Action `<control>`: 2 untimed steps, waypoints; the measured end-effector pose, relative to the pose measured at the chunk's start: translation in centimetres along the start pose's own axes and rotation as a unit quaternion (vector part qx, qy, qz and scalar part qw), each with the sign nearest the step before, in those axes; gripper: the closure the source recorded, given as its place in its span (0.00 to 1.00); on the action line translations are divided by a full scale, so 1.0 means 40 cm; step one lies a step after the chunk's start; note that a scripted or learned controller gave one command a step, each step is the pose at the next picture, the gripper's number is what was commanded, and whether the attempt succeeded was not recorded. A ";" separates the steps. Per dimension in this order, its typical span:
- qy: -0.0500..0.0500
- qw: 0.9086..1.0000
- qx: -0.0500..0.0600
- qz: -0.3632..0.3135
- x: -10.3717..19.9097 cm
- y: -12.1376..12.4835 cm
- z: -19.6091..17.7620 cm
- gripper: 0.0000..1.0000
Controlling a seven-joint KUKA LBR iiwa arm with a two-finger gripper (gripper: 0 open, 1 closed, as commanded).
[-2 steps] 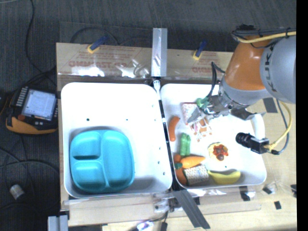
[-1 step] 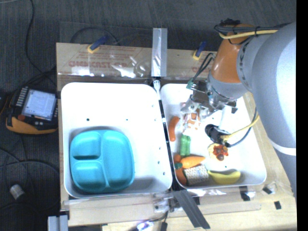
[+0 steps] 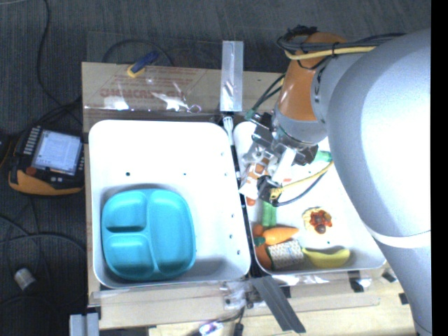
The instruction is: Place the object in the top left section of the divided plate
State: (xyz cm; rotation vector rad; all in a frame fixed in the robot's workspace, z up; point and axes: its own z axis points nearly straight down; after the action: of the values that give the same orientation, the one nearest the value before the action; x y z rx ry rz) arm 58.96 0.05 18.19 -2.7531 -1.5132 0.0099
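From the overhead camera view, the gripper (image 3: 260, 172) hovered over the right bin (image 3: 348, 201), well right of the blue divided plate (image 3: 148, 233). Whether it was open, closed or holding anything could not be told. The toy carrot (image 3: 278, 234) and banana (image 3: 326, 256) lay just below it, lengthwise left-right.

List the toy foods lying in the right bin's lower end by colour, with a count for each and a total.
Orange (carrot): 1
Yellow (banana): 1
Grey-white (mesh-patterned piece): 1
Yellow with dark red bits (small piece): 1
Total: 4
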 end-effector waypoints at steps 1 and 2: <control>0.002 0.994 -0.003 0.110 0.143 -0.009 -0.008 1.00; -0.001 0.985 -0.001 0.171 0.274 0.036 -0.001 1.00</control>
State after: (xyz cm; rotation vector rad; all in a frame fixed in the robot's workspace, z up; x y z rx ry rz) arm 66.05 8.53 18.15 -2.9744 -1.0223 0.0104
